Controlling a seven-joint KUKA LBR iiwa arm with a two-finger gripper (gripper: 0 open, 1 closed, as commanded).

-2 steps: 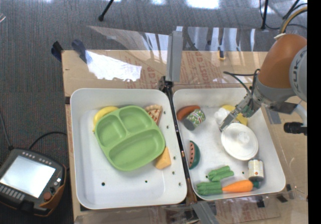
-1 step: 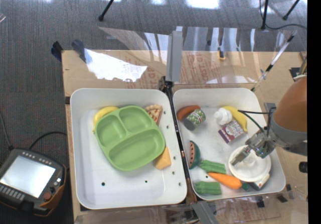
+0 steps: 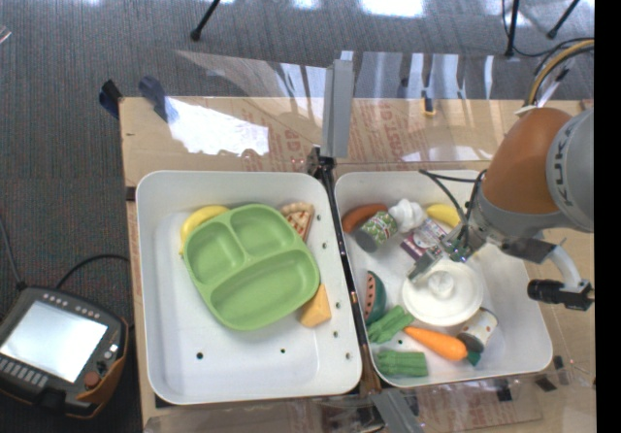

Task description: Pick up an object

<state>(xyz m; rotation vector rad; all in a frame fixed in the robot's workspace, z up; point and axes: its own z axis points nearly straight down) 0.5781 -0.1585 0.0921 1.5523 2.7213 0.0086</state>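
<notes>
One white lid (image 3: pixel 442 292) sits in the right bin (image 3: pixel 536 344), the gripper (image 3: pixel 434 264) just above its left edge. Probably light, stiff and slippery; its central knob looks the surest hold. Whether the fingers are parted, I cannot tell.

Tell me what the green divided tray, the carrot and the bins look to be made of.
Green divided tray: likely moulded plastic, matte, one even colour with soft rounded dividers. Carrot: probably plastic toy food, smooth and evenly orange. Bins: white, thin rigid plastic by the look, rolled rims with slight sheen; the material is not certain.
</notes>
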